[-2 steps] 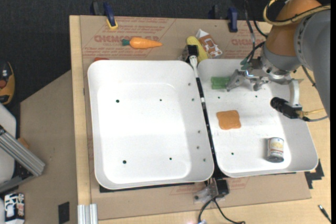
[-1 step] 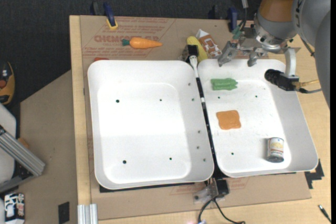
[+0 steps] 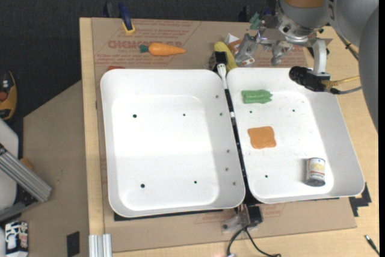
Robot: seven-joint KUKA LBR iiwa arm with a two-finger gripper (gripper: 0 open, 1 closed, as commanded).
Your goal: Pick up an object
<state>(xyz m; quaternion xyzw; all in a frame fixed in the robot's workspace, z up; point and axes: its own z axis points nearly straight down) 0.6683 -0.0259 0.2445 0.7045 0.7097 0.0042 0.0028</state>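
The right bin [image 3: 337, 129] holds three things. A green flat piece [image 3: 257, 96] lies near its far edge, an orange flat piece [image 3: 261, 138] lies in its middle, and a small tin can [image 3: 315, 171] stands at its near right. My gripper [image 3: 262, 54] hangs above the far edge of the right bin, just behind the green piece. Its fingers are spread apart and open, with nothing between them.
The left bin [image 3: 120, 129] sits beside the right one. A toy carrot [image 3: 162, 49] lies on the cardboard behind the left bin. A yellow and black object [image 3: 221, 55] rests at the far junction of the bins. A black part [image 3: 307, 78] juts over the right bin's far corner.
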